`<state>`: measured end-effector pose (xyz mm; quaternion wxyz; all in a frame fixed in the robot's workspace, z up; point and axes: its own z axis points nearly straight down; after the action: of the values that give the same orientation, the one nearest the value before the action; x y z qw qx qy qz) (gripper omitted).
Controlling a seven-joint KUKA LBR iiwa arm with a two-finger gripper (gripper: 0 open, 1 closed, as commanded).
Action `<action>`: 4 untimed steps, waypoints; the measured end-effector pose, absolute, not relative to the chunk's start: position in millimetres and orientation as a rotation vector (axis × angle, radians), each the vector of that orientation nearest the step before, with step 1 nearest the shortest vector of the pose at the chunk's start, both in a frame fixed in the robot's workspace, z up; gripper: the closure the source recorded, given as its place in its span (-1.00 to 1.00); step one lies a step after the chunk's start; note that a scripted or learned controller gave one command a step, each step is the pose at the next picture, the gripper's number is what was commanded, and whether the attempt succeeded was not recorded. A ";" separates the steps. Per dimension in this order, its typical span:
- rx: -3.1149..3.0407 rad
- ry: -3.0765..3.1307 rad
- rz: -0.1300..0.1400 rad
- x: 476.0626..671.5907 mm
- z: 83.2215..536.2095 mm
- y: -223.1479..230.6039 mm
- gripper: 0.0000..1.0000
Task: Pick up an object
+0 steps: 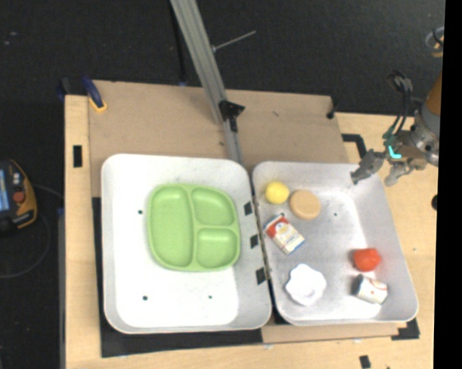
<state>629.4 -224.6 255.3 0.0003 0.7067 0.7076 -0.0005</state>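
Across the surface point(180, 125), two white bins are seen: the left bin point(121, 290) carries a green divided tray point(193, 226), the right bin point(343, 222) a red-and-white carton point(285, 234) lying tilted, long axis diagonal, its print unreadable. Above that bin's far right corner the fingers point(364, 169) are spread and grasp nothing, well apart from the carton.
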 end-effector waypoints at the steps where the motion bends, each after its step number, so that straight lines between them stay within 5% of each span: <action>1: 2.217 2.221 0.000 630.0 256.5 -224.6 -1.00; 4: 2.220 2.219 -0.003 622.6 99.7 -226.0 -1.00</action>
<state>622.6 -226.0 99.7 0.0015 0.7074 0.7069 -0.0010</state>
